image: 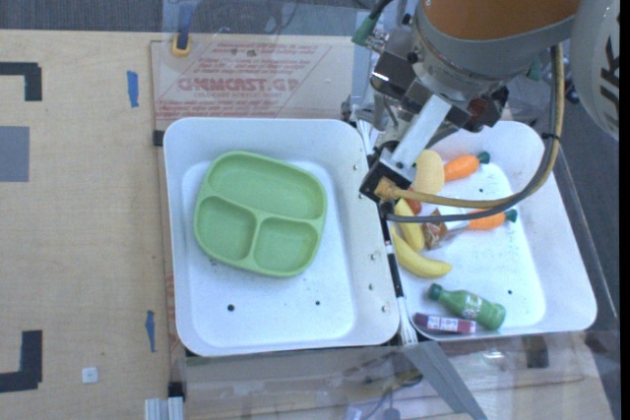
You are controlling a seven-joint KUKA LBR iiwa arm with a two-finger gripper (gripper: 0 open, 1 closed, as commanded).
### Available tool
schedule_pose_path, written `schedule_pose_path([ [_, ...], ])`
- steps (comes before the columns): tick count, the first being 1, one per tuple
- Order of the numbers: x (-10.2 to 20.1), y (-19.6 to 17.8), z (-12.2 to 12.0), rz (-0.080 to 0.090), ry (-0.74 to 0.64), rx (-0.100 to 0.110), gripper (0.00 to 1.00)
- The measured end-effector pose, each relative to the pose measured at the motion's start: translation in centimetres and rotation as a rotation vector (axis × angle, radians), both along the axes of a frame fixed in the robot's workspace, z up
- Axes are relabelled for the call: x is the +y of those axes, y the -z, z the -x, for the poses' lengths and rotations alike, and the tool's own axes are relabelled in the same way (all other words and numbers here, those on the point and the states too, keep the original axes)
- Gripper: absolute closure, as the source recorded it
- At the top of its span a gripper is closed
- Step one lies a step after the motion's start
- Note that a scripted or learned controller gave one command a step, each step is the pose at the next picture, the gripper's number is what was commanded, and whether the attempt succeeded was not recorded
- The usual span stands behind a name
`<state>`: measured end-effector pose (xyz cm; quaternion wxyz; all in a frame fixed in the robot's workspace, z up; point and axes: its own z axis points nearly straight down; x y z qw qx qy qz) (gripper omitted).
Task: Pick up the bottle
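Currently, camera view: the bottle (468, 305) lies on its side near the front edge of the right bin (561, 295), green body to the right, red cap to the left. A small dark-red item (445, 323) lies just beside it at the front. A banana (417, 252) lies near, further back. The gripper (382, 186) is over the bin's left rear, well apart from the bottle; its state cannot be determined. The left bin (197, 310) holds a green tray (261, 211).

Handling, as judged: light, rigid, smooth and round, so liable to roll or slip. Grasp across mid-body, jaws square to the long axis.
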<state>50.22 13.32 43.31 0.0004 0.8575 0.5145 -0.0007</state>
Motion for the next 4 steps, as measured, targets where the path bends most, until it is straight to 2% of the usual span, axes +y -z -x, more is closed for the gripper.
schedule_pose_path([
  [1,8.1,-0.1,-7.1,-0.001,0.107,0.000,1.00],
  [2,9.2,-0.2,-14.5,-0.001,0.215,-0.002,1.00],
  [3,9.0,-0.2,-15.8,-0.004,0.793,-0.003,1.00],
  [4,9.0,-0.2,-15.8,-0.002,0.793,-0.003,0.00],
])
